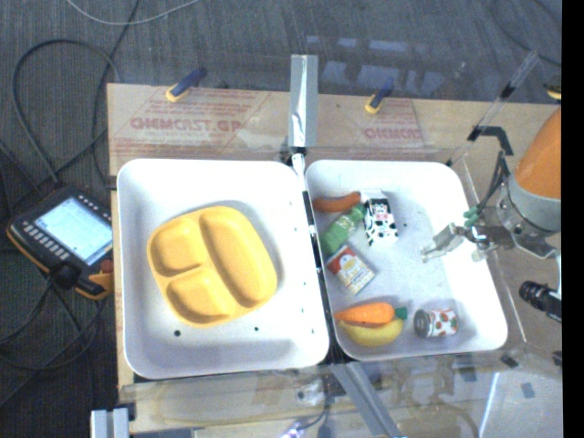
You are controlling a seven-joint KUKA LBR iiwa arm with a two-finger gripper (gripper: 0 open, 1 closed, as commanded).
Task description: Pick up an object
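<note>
Overhead, metal tool (436, 244) with slim fingers apart above smooth white bin (474, 272), holding nothing.

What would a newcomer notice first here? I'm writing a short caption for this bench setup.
The big yellow divided plate dominates, lying alone in the left bin. In the right bin a cluster of small toys draws the eye: a carrot on a banana near the front, a black-and-white cow carton at the back. The end effector hovers over that bin's right side.

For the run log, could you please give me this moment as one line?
stage: approach | gripper: over right white bin, nothing seen held | nearest: small red-labelled tin can | left bin: yellow divided plastic tray
</note>
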